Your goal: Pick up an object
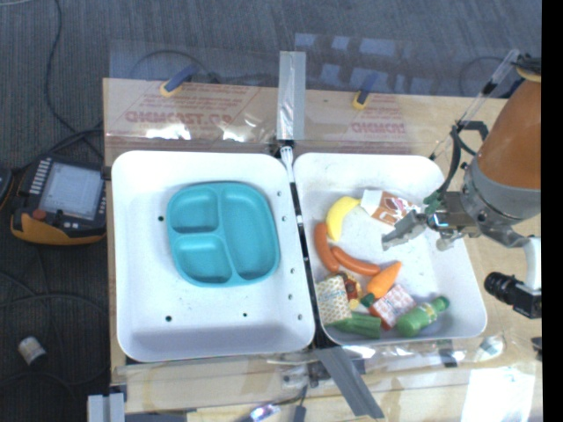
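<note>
the task looks barely begun: nothing is lifted, and every object lies in the right bin [457,266]. the arm [515,148] reaches in from the right, and its tool [406,229] hangs over the middle of that bin, near a bare white patch of floor, with its fingers spread apart and nothing between them. whether the tips touch the bin floor cannot be told from this slant. just beside the tool, toward the back wall, lies a small packet [387,206] with red and white print, and next to that a banana [341,214]. in front of the tool a sausage [352,259] lies slantwise, with a carrot [383,280] just beyond it. along the near wall sit a patterned box [332,297], a red packet [393,302], a green pepper [358,325] and a green bottle [420,316], crowded and partly touching. the left bin [132,262] carries a blue divided plate [222,234], well apart from the tool. by my reading, the likeliest targets are the small packet or the sausage, being closest to the open fingers. what is left is nearly all of it: settle over one object, close on it, and raise it clear of the bin. the crowding near the front wall would make those pieces harder to take cleanly.
</note>
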